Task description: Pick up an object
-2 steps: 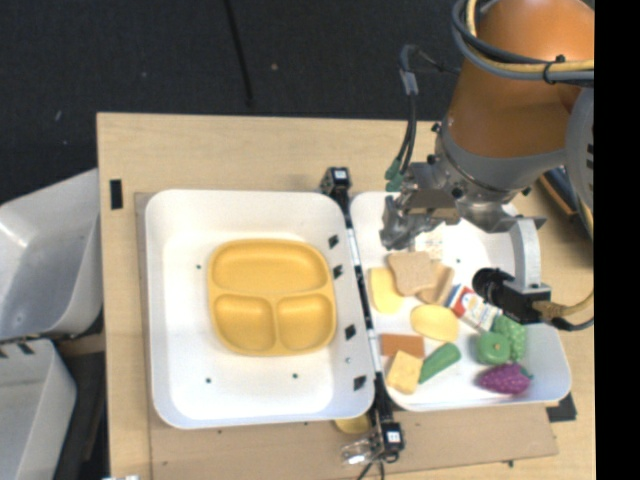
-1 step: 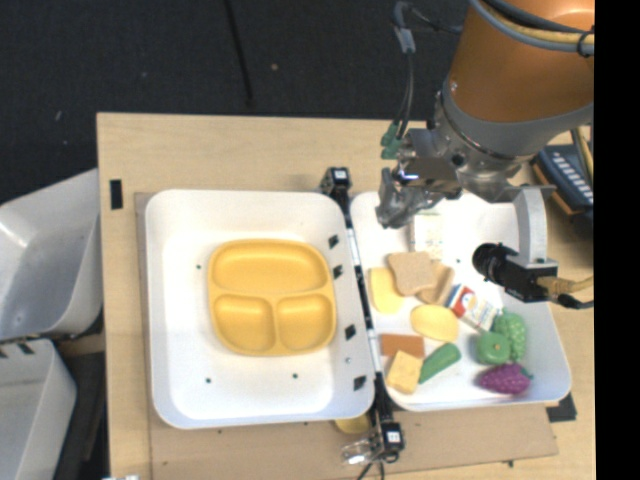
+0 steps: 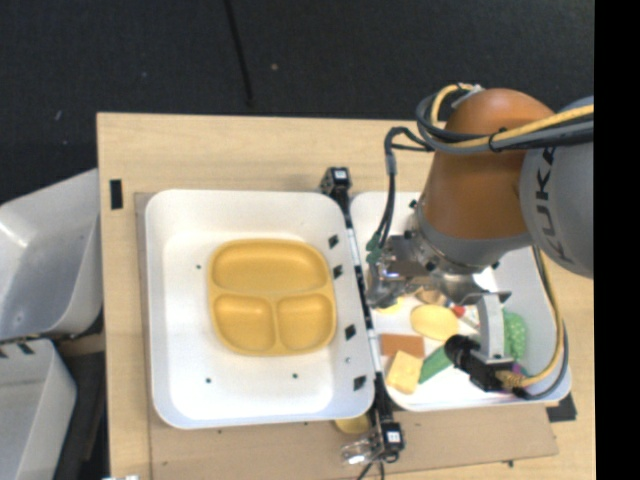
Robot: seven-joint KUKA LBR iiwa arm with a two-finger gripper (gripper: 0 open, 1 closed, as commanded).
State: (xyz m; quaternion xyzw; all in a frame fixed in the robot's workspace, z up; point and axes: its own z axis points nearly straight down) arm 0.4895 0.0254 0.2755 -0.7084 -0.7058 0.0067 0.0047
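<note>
Down in the right bin [image 3: 395,208], the gripper [image 3: 400,280] sits low near its left wall; how its jaws stand I cannot tell. Just toward the tabletop's front edge lie a yellow oval piece [image 3: 434,320], brown block [image 3: 402,346] and pale yellow wedge [image 3: 404,372].

Glossy yellow plastic tray [image 3: 272,296]; smooth white plastic bins [image 3: 180,368]; matt wood bench [image 3: 230,148].

Bright, even overhead light — soft focus (slightly grainy).
</note>
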